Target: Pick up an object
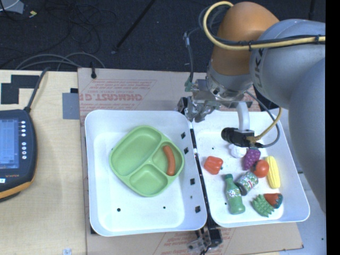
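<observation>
Two bins sit side by side on the table [53, 206]. In the left bin [101, 195] lies a divided plate [135, 163] holding a sausage [170, 160]; toy foods [249, 182] cluster in the right bin [295, 195]. A tablet [13, 147] lies far left

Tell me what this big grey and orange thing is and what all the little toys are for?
That is a robot arm, seen from a camera fixed above the bench and looking down at a slant. The arm reaches in from the right. At its end is a claw for picking things up; it hangs over the back edge where the two white bins meet. I can't tell if it is open or shut, and nothing shows in it.

The left bin holds a green divided plate with a toy sausage in one section. The right bin holds play food: a red pepper, purple grapes, a tomato, yellow corn, a green bottle, a small can and a strawberry.
</observation>
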Tool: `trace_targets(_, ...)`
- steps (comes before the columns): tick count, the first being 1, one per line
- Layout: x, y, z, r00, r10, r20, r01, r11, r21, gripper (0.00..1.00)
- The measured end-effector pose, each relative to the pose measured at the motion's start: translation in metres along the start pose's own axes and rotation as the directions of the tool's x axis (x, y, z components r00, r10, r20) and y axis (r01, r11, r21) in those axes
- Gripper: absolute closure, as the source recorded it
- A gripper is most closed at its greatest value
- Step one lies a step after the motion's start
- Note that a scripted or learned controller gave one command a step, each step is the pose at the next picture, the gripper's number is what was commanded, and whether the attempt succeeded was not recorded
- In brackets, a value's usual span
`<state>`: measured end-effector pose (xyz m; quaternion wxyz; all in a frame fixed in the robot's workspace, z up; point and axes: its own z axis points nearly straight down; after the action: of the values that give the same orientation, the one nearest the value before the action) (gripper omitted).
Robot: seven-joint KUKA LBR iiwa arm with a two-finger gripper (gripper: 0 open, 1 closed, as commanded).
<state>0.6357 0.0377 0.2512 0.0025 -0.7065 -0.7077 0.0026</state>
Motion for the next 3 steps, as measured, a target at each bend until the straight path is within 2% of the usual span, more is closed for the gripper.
trace_targets(1, -0.039, -0.025, 0.011, 1.0, 0.003, 0.002, -0.003, 1.0, 0.004, 1.0)
trace_targets(2, -0.076, -0.065, 0.072, 1.0, 0.005, 0.0, -0.005, 1.0, 0.011, 1.0)
trace_targets(3, -0.029, -0.073, 0.018, 1.0, -0.002, -0.001, 0.002, 1.0, -0.002, 1.0)
